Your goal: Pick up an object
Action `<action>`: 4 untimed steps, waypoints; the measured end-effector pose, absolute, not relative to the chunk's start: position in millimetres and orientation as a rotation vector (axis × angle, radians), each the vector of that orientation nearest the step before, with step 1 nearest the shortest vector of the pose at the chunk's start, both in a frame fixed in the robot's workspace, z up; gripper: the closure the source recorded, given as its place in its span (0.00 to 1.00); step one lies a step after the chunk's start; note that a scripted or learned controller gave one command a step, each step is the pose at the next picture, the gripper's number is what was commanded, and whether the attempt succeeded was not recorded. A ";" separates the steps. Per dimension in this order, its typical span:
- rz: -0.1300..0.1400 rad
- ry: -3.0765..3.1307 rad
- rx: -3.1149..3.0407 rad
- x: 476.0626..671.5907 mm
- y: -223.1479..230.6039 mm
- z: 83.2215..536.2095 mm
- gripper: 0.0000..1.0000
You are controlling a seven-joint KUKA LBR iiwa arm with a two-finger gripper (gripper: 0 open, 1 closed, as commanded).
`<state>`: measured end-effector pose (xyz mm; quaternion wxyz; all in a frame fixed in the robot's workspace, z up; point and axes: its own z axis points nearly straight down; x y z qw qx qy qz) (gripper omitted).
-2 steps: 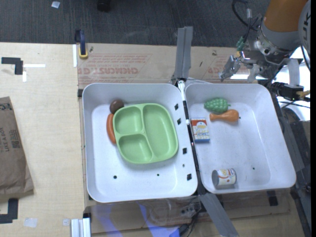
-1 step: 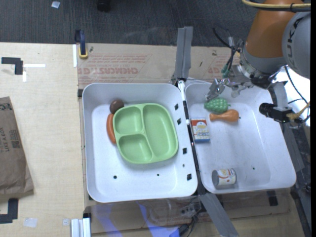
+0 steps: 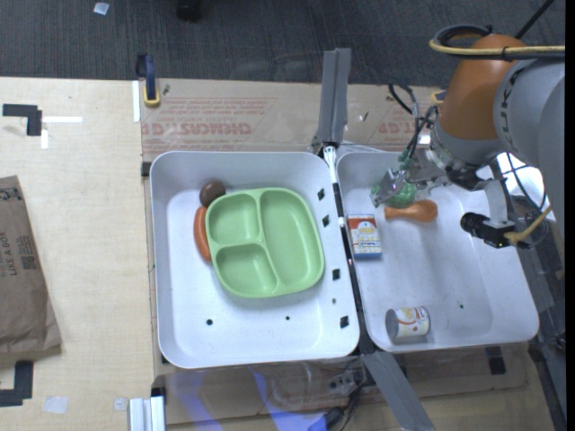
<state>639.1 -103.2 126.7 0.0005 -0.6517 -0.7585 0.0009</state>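
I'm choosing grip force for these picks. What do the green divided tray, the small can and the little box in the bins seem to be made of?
The green divided tray looks like moulded plastic: uniform colour, soft sheen, rounded compartment walls. The small can seems metal with a printed label, judging by its pale rim, though it could be a plastic toy. The little box appears to be printed cardboard, with flat faces and sharp edges.

Glossy plastic green tray point(image 3: 266, 241); smooth white bins point(image 3: 260, 339).
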 end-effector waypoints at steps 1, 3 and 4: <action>-0.001 -2.709 -1.597 648.1 -107.3 124.3 0.00; -0.001 -2.689 -1.628 625.1 -166.1 123.6 0.00; -0.001 -2.819 -1.397 659.9 -146.4 132.2 0.00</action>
